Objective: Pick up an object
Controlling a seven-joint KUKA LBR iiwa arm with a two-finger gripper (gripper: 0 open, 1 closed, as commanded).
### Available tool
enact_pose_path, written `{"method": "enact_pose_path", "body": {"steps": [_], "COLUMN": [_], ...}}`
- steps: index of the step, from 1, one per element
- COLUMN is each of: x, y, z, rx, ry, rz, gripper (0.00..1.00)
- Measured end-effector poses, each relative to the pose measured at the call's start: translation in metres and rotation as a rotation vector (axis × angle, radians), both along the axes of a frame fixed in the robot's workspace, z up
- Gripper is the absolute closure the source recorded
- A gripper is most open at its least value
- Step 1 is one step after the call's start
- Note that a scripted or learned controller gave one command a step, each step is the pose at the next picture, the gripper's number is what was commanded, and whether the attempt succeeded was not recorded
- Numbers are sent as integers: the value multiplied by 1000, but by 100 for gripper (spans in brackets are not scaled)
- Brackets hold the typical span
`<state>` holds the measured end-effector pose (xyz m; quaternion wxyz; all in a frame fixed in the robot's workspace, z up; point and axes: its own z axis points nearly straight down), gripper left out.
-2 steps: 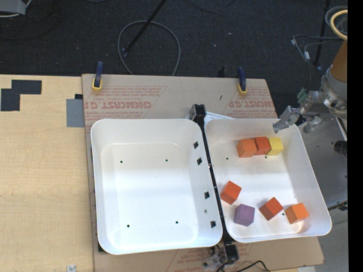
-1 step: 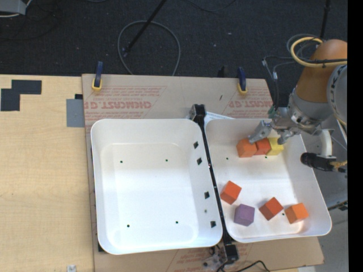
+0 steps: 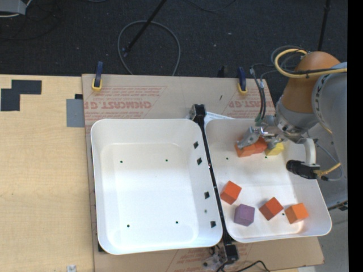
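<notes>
Where the arm reaches the right bin [image 3: 317, 222], its fingers [image 3: 253, 136] clench an orange block [image 3: 251, 148].

I am reading only one piece of print from here: red block lettering on the brown cardboard sheet [image 3: 170, 95] that is lying under the two bins on the tabletop. It is sitting toward twelve o'clock of the left bin [image 3: 102, 152] and is showing upside down and mirrored from my angle; I am making it out as roughly "CHEMCAST", repeated on a second, smaller line below that I am not managing to resolve. More red strokes are peeking out from the sheet's edge at six o'clock [image 3: 187, 259], cut off by the bins and too partial for me to read.
</notes>
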<state>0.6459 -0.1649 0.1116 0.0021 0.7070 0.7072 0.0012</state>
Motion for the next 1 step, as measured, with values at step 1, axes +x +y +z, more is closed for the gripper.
{"method": "enact_pose_path", "body": {"steps": [1], "x": [-1], "y": [0], "z": [7], "rx": [1], "ry": [5], "rz": [0], "gripper": [100]}}
